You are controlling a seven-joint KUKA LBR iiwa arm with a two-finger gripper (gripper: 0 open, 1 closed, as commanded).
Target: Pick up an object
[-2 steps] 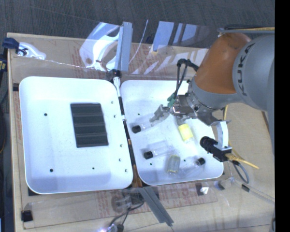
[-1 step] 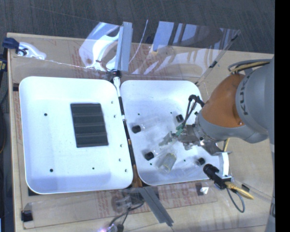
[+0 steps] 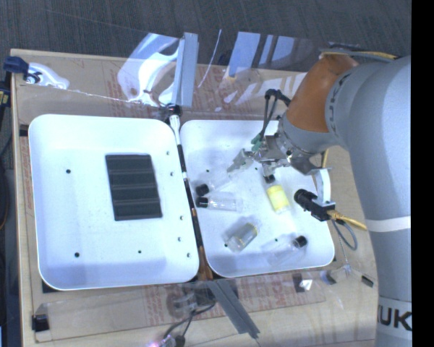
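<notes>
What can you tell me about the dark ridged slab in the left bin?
The dark slab is a flat rectangle, black or very dark grey, with about three raised bands running across it. It looks like rubber or matte plastic. It lies flat on the floor of the left bin, near the middle, long side pointing away from the camera and slightly turned. Nothing touches it except the bin floor.

Wooden bench (image 3: 72,78) w/ two white bins side by side. Left bin (image 3: 50,194): dark ribbed block (image 3: 134,186) lying flat near its centre. Clear plastic pieces (image 3: 159,67) at bench's far edge, blue clamp (image 3: 14,66) at far-left corner.
</notes>
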